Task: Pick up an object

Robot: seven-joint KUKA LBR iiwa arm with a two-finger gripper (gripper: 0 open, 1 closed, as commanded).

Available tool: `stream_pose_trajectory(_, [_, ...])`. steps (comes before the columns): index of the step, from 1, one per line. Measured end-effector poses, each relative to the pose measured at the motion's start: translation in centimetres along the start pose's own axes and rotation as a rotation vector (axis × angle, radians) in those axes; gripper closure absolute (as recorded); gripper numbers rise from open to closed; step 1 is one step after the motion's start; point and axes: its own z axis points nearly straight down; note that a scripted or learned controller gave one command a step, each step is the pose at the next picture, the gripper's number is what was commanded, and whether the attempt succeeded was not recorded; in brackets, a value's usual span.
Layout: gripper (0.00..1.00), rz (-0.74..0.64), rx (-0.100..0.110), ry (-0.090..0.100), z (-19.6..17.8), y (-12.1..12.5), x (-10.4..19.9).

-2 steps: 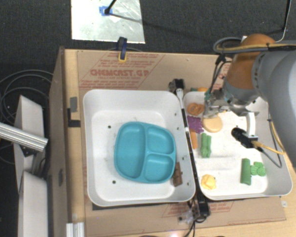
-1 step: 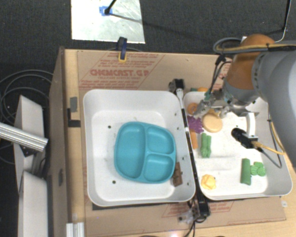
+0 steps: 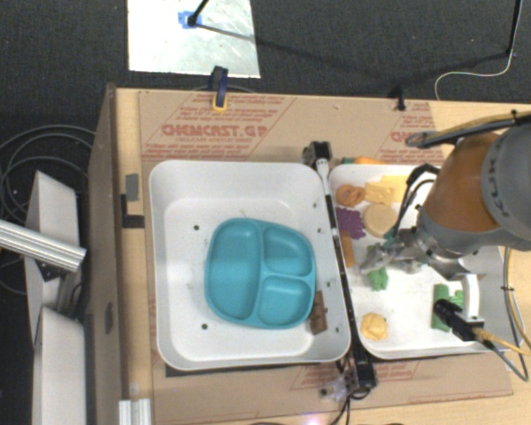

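My gripper (image 3: 378, 257) reaches into the right bin (image 3: 416, 336) from the right, low over its left part. Directly below its tip lies a small green toy (image 3: 378, 280), touching or nearly touching it. Just above the gripper are a purple grape cluster (image 3: 351, 224) and a tan round piece (image 3: 380, 218). A yellow cheese wedge (image 3: 386, 189) and an orange slice (image 3: 350, 195) lie farther back. A yellow-orange piece (image 3: 374, 327) sits at the bin's front left, and a green block (image 3: 444, 295) is partly hidden under the wrist.
The left bin (image 3: 177, 202) holds a blue divided plate (image 3: 259, 273), and a brown piece (image 3: 319, 312) lies by its right wall. The ridge between the bins (image 3: 336, 246) runs close to the gripper's left. A black cable and a yellow wire (image 3: 504, 348) hang off the wrist.
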Motion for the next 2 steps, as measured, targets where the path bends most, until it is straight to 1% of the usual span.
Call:
stream_pose_trajectory(1, [1.0, -0.005, -0.012, -0.001, -1.2, 0.6, 0.2])
stream_pose_trajectory(2, [1.0, -0.017, -0.029, -0.002, -11.0, 11.2, 6.4])
